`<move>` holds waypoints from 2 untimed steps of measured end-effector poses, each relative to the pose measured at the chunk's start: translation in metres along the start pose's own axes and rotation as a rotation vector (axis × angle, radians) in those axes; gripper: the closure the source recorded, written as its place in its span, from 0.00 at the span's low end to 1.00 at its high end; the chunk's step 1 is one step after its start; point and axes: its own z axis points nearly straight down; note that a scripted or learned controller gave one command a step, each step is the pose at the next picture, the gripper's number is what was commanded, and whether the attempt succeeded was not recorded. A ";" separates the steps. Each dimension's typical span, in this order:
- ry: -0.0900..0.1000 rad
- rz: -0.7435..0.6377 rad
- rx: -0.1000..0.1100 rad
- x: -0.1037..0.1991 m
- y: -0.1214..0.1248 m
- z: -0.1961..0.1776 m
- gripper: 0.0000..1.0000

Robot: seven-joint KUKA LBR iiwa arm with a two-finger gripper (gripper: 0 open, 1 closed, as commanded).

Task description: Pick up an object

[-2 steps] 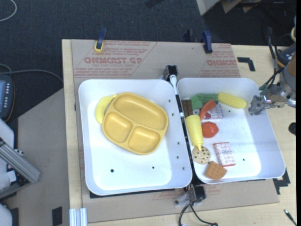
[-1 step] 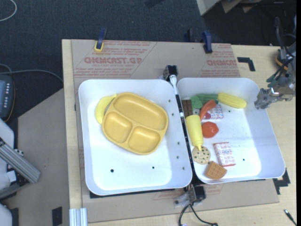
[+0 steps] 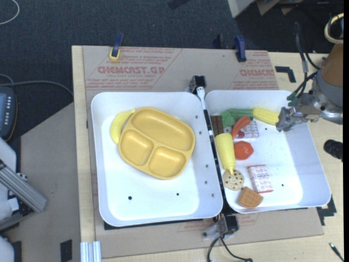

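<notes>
Two white bins are sitting side by side on the bench (image 3: pixel 163 64), and the arm is reaching in from the right with its tool (image 3: pixel 286 119) hovering over the upper right part of the right bin (image 3: pixel 305 168). Whether the tool is open or closed, I cannot tell; it is too small and dark, and nothing is showing clearly between its tips.

The likely targets are crowding the left half of that bin: a corn cob (image 3: pixel 265 114) lying just left of the tool, a green vegetable (image 3: pixel 237 114) beside it, a red pepper (image 3: pixel 240 126), a tomato (image 3: pixel 243 149), a yellow bottle (image 3: pixel 225 151), a round cookie (image 3: pixel 233 179), a red-and-white packet (image 3: pixel 260 178) and an orange cracker (image 3: pixel 250 198).

The main risk is the clutter. The pieces near the top are touching or overlapping, so a descent there may be pushing one aside or pinching two at once. The corn cob is rounded and may be rolling away under a closing grip. The tool is also working near the bin's upper rim, where it could be catching the wall.

The left bin (image 3: pixel 109 190) is holding a yellow divided tray (image 3: pixel 157 142) over a yellow plate (image 3: pixel 117 125).
</notes>
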 end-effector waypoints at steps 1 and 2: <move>0.000 0.000 0.002 0.050 -0.010 0.012 1.00; -0.001 0.000 -0.002 0.103 -0.005 0.007 1.00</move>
